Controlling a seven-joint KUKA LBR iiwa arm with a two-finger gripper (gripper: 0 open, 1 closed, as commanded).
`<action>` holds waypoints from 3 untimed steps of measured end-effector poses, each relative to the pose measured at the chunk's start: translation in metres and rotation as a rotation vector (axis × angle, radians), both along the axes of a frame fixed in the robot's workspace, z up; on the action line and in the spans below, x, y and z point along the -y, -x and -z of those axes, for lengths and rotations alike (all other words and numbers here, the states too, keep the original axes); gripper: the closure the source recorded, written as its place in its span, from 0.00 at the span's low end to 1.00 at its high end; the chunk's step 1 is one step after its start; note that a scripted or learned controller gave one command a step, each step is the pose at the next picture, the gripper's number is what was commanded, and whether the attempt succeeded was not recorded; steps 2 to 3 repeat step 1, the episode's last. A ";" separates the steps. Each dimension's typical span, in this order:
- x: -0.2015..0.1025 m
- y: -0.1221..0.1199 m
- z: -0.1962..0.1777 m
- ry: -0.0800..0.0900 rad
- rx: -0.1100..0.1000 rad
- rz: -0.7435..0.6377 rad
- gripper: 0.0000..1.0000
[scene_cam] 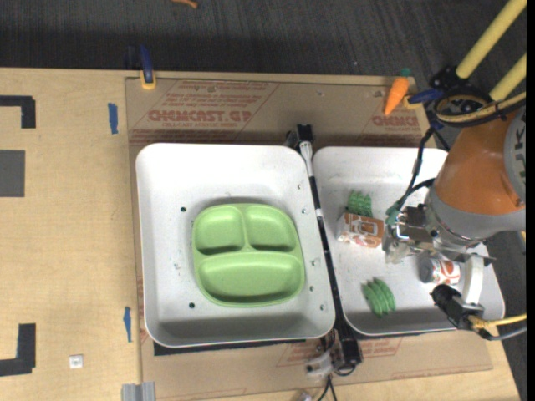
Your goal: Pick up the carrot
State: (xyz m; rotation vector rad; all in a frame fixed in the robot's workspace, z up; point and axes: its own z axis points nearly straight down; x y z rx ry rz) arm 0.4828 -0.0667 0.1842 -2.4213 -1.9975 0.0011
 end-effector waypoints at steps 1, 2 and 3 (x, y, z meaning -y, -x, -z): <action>0.065 -0.021 -0.080 0.003 0.004 -0.400 1.00; 0.065 -0.021 -0.080 0.003 0.004 -0.400 1.00; 0.065 -0.021 -0.080 0.003 0.004 -0.400 1.00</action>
